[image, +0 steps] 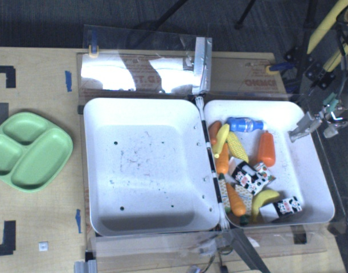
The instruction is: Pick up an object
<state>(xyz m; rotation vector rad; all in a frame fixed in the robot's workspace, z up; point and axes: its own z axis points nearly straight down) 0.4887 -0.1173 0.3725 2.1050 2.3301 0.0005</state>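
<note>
The right bin (299,110) holds a pile of toy food along its left side. I see a blue bottle (245,124), an orange carrot (266,147), a yellow corn cob (236,146) and a small banana (221,139). Lower down lie a black-and-white cow-patterned piece (251,176), a second banana (264,198), another cow-patterned block (289,205) and an orange carrot (236,201). My gripper (317,124) hangs at the bin's right rim, well right of the pile and touching none of it. Its grey parts are small and partly cut off.
The left bin (105,118) sits beside the right one, sharing a middle rim. A green divided plate (29,150) rests on the bench at far left. A clear sheet with a metal bracket (201,65) stands behind the bins.
</note>
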